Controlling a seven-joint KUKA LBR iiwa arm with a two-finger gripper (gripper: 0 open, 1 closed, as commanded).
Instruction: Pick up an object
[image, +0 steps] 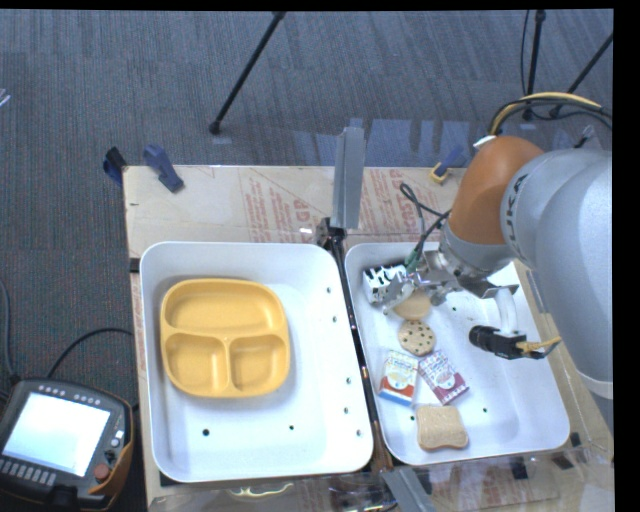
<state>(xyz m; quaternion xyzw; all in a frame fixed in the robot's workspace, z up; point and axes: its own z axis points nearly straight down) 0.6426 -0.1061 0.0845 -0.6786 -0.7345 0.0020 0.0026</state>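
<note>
At the near edge of the right bin (520, 400) lies a slice of toast (441, 428). Just beyond it two small cartons (398, 378) sit side by side. Further in lies a brown cookie (416, 337), and past that a pale biscuit (412, 306). The gripper (400, 291) is low over the biscuit, toward the bin's far left corner; whether it is open or closed I cannot tell. The biscuit seems the likeliest pick. Since it is flat, a good grasp probably means centring over it, going down almost to the bin floor, closing across its narrow width and lifting straight up, clear of the cookie. In the left bin (300, 430) a yellow plate (225, 336) lies toward the left wall.
</note>
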